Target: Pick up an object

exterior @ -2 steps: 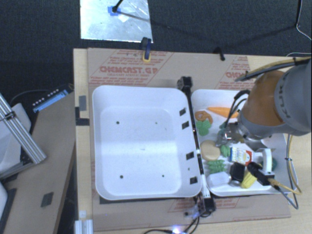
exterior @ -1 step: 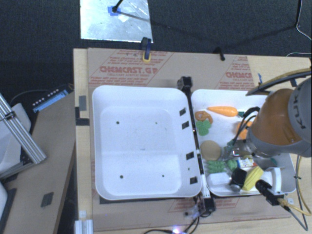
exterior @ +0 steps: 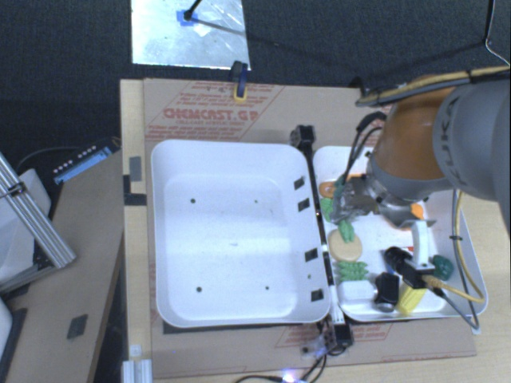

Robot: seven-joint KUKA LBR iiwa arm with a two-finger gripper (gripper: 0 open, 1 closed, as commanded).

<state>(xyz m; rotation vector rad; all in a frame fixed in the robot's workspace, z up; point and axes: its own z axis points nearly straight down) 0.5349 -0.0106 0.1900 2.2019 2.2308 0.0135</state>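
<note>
From above, the grey arm (exterior: pixel 471 134) comes in from the right and bends down over the right bin (exterior: pixel 361 306). Its orange band (exterior: pixel 407 138) sits just above the wrist. The wrist points down and to the left, which puts the gripper (exterior: pixel 339 208) low over the left half of that bin, close to the wall it shares with the left bin (exterior: pixel 231 146). The wrist hides the tip, so I cannot tell whether the gripper is open or closed, and nothing is visibly held in it.

Two white bins lie side by side on the desk (exterior: pixel 134 246). All the loose things are in the right one:
- One small orange piece (exterior: pixel 327 188) lies just above the gripper.
- One green piece (exterior: pixel 346 231) lies just below the gripper, touching one tan disc (exterior: pixel 346 249).
- A second green piece (exterior: pixel 351 272) lies just below the disc.
- One yellow block (exterior: pixel 411 298) lies near the front rim.
- One green, perhaps round, thing (exterior: pixel 442 267) is above and to the right of the yellow block.
- One white stick (exterior: pixel 421 242) lies upright in the view between them.
</note>
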